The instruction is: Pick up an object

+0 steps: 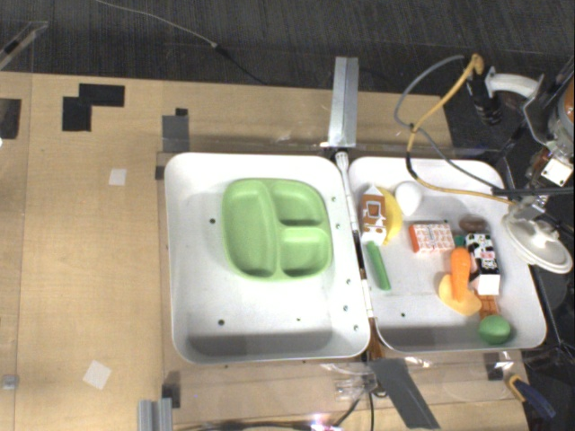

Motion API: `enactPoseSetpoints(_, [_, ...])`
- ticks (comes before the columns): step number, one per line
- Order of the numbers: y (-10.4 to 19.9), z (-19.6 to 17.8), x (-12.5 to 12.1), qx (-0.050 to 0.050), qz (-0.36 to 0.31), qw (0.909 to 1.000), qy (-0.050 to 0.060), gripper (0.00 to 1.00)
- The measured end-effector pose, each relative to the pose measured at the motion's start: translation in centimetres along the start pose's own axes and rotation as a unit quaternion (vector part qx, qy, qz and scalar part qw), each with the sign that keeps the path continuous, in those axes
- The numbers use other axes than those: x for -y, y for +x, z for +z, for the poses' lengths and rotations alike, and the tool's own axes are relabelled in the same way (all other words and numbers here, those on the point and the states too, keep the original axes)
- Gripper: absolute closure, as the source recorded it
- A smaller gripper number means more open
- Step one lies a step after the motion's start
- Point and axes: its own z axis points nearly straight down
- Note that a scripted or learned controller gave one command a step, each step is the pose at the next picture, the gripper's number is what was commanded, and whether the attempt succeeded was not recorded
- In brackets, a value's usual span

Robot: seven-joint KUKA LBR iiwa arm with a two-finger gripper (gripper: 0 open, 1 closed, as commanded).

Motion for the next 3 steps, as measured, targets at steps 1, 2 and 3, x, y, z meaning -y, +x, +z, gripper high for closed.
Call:
enactPoseSetpoints(1, [4.9, -0.6, 2.3, 0.001, -0.142, 0.9899, 0.0, 1.0])
enactPoseSetpoints(2, [6.3, -2.3, 3.2, 0.0, -0.196, 0.9807, 0.0, 1.0])
enactPoseSetpoints(3, [7.4, 0.8, 3.8, 0.003, -0.195, 0.9807, 0.0, 1.0])
